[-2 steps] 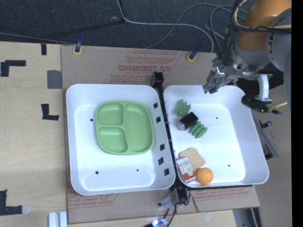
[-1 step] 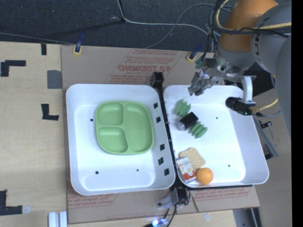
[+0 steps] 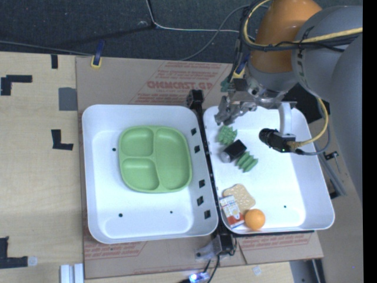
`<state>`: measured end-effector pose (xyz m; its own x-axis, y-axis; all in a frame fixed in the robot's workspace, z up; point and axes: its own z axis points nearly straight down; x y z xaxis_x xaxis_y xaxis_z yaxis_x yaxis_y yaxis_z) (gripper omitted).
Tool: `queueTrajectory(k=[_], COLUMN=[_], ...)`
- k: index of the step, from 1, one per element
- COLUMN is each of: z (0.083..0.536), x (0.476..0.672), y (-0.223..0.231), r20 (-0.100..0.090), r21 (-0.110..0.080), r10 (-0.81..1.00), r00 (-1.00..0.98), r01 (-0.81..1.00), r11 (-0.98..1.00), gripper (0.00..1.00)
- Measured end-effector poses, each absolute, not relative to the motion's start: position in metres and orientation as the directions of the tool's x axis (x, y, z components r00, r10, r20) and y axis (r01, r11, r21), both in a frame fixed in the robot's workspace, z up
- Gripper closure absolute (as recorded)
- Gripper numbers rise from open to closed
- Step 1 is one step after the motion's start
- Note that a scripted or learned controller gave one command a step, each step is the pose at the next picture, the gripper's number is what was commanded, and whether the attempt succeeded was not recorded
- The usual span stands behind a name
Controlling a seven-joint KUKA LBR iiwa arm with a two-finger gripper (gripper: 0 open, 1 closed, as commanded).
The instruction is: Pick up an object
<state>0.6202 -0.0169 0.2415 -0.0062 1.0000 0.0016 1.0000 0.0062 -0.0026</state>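
Observation:
My gripper (image 3: 227,115) hangs over the back left part of the right bin (image 3: 294,187), just above a green ridged toy (image 3: 226,136). Its fingers are hard to make out against the bin. A small black block (image 3: 234,151) lies just in front of the green toy, and a second green ridged piece (image 3: 248,161) lies to its right. At the bin's front sit a tan cracker-like piece (image 3: 240,196), a small red and white packet (image 3: 231,211) and an orange ball (image 3: 255,219).
The left bin (image 3: 100,158) holds a green divided plate (image 3: 155,158). A black divider with clips (image 3: 202,158) runs between the bins. The arm's wrist and cable (image 3: 283,139) hang over the right bin's back.

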Motion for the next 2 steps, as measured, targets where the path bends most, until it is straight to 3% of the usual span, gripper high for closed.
queueTrajectory(k=[2], z=[0.229], x=[0.585], y=[0.084], r20=[0.000], r21=[-0.004], r10=[1.000], r00=[-0.005], r01=[1.000], r11=[0.005], gripper=[1.00])
